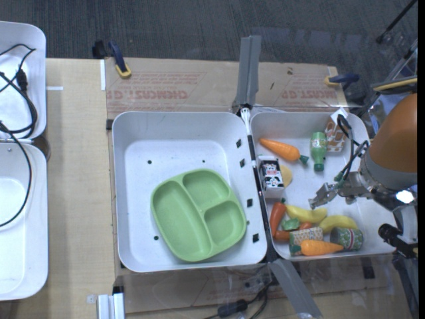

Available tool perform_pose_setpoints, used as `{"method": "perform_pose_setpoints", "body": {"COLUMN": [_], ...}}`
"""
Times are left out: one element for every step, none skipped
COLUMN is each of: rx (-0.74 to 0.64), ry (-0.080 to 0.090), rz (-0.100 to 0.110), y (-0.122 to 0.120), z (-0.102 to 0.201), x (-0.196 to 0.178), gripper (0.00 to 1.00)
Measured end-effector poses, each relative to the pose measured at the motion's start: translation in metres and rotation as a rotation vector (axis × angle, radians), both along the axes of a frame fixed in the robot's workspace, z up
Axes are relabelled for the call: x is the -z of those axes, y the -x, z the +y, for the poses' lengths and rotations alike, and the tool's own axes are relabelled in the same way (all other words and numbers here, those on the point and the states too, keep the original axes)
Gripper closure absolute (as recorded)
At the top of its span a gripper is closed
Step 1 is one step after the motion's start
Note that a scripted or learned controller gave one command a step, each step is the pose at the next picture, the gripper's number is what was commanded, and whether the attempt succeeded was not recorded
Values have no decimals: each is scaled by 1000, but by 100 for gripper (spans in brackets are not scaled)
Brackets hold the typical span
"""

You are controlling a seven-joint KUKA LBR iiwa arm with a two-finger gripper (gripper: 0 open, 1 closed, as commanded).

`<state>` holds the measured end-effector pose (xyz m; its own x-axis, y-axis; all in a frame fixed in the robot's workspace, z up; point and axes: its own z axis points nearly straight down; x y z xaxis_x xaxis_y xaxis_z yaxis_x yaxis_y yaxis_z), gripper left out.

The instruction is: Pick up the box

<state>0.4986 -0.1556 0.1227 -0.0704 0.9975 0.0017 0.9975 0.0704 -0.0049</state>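
Note:
A small black-and-white box (270, 175) lies against the left wall of the right bin (372, 248), next to a yellow item. A second, red-and-white carton (335, 135) stands at the bin's back right. My gripper (323, 195) hangs over the middle of the right bin, just above a banana (305, 212). It is to the right of the black-and-white box and apart from it, with nothing visibly held.
The right bin also holds a carrot (279, 149), a green bottle (319, 149), a red pepper (277, 218), a second banana (338, 222), a can (347, 238) and another carrot (320, 248). The left bin (133, 198) holds a green divided plate (198, 214).

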Motion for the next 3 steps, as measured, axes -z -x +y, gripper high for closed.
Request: {"method": "perform_pose_setpoints", "body": {"rx": [37, 115, 169], "ry": [1, 2, 3], "rz": [0, -2, -3], "y": [-18, -97, -84], "z": [40, 25, -43], "x": [33, 33, 17], "gripper": [0, 0, 0]}}
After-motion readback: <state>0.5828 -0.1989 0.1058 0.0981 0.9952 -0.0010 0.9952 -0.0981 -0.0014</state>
